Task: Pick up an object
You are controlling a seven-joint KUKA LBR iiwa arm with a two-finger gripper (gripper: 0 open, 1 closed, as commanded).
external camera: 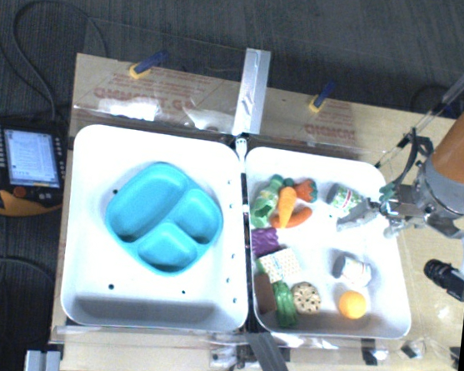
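Note:
The right bin (398, 268) holds several toy foods. A carrot (284, 204), a red-orange pepper (300, 217) and green vegetables (264, 199) crowd its far left corner. A small white, green and red can (345, 198) lies near the far wall. A grey and white object (353, 269) and an orange ball (352, 304) sit toward the near right. My gripper (372, 221) hangs over the bin's far right part, just right of the can. Its fingers (352, 219) are open, with nothing between them.
The left bin (87, 205) holds a blue divided plate (165, 216). Along the right bin's left side lie a purple item (264, 242), a chequered box (279, 264), a green cucumber (285, 305) and a cookie (307, 297). A teach pendant (20, 165) lies off the bench at left.

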